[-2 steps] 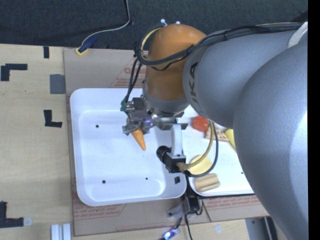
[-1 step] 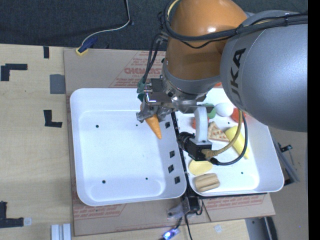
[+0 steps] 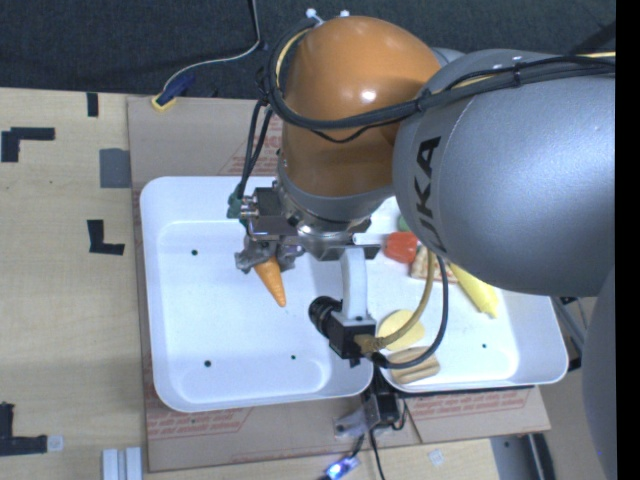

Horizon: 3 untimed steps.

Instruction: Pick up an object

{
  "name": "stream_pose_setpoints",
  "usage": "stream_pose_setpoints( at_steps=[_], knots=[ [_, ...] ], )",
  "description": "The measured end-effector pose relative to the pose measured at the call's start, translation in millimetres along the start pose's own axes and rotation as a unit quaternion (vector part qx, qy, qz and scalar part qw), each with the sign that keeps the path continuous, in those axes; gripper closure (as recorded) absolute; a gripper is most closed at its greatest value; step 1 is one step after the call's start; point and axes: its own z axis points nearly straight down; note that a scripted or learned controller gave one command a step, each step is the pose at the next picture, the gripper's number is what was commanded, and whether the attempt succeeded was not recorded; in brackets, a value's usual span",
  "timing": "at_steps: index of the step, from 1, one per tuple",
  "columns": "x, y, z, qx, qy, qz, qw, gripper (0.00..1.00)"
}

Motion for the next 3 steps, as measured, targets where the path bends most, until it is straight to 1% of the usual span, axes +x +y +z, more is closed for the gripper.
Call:
stream_pose_setpoints(
  at_steps=[1,2,3],
  knots=[
    [37.7,-1.5,129.0,0.006,-0.003,0.0,1.0,1.0],
    [35.3,7.1,-89.3,-0.009,0.004,0.001,0.9999,1.0],
    [36.4,1.0,-108.8,-0.002,0.001,0.001,1.0,1.0]
  ],
)
